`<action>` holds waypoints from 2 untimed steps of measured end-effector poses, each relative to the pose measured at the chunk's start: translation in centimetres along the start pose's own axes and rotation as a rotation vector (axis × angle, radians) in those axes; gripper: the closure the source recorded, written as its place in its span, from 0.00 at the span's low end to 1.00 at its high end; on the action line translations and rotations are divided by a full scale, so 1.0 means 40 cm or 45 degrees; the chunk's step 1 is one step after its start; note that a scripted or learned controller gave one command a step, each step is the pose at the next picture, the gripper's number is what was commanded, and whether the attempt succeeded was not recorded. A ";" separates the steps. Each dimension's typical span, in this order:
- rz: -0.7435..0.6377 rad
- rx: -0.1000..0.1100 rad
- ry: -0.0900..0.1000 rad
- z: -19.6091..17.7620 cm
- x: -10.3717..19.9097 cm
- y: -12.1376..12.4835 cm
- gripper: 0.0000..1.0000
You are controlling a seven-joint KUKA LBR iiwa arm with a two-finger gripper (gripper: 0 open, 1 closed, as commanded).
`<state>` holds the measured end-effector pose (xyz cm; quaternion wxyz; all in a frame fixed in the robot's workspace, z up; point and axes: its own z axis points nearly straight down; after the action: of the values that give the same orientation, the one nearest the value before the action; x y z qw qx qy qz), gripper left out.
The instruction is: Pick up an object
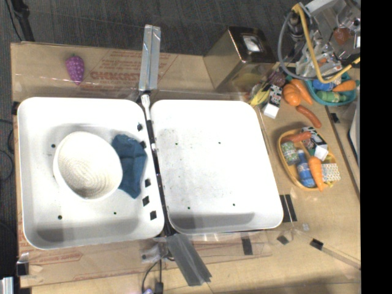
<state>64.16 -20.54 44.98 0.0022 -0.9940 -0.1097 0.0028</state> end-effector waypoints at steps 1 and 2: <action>-0.021 -0.005 0.003 0.022 -0.018 -0.231 1.00; -0.024 -0.007 0.004 0.022 0.026 -0.502 1.00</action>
<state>60.78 -0.74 44.18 -0.0003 -0.9929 -0.1191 0.0008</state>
